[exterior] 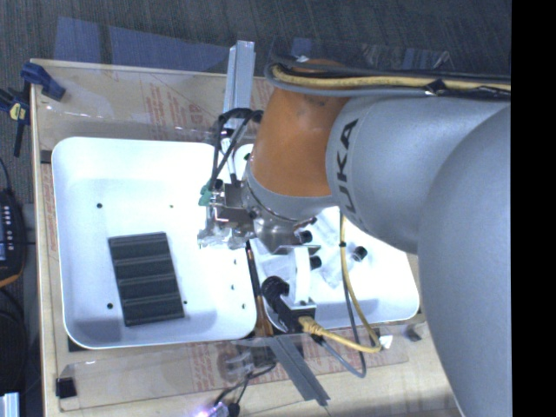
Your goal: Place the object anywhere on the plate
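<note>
A: Where is the arm (382,172) right now?

B: It reaches in from the table's (130,102) right edge and hangs over the seam between the two white bins. Its wrist covers the near-left corner of the right bin (395,294) and overlaps the right rim of the left bin (78,233).

A: And the tool (228,220)?

B: It sits at the left bin's right rim, about halfway along that edge. Cables and brackets crowd it, so I cannot tell how far it is open or whether it has anything in it.

A: The object? The plate?

B: I cannot pick out either with any certainty. The one clear item is a dark ribbed block (146,278) lying flat near the left bin's front-left corner, well apart from the tool. Something pale and crumpled (334,272) lies in the right bin just beside the wrist, too hidden to name.

A: So how should this step be done well?

B: My judgement: get a clear view before committing. If the ribbed block is the target, come straight down over its middle, close across its short side, lift cleanly clear of the bin wall, and lower fully onto the plate before releasing
</note>
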You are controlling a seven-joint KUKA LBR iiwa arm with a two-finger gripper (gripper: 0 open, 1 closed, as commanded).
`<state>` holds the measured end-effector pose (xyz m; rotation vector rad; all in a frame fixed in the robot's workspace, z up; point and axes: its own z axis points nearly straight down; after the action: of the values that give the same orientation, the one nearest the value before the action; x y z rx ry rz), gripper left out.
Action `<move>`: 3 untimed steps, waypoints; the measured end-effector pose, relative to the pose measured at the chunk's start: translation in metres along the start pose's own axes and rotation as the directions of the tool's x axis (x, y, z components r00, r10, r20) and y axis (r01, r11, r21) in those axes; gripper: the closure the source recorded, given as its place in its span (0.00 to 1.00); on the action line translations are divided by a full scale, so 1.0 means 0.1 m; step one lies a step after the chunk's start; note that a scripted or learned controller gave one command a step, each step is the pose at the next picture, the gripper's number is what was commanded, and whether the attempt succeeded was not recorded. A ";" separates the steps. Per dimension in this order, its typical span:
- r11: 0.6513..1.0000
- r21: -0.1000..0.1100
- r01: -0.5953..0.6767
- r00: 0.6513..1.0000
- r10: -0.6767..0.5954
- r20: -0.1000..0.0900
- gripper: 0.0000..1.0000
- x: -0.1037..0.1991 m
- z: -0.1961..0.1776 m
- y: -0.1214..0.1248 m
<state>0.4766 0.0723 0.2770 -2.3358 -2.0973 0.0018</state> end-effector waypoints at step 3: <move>0.880 0.003 -0.475 0.880 0.475 0.001 1.00 0.23 0.50 0.35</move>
<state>0.5141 0.0912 0.2272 -2.7770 -1.4611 0.0064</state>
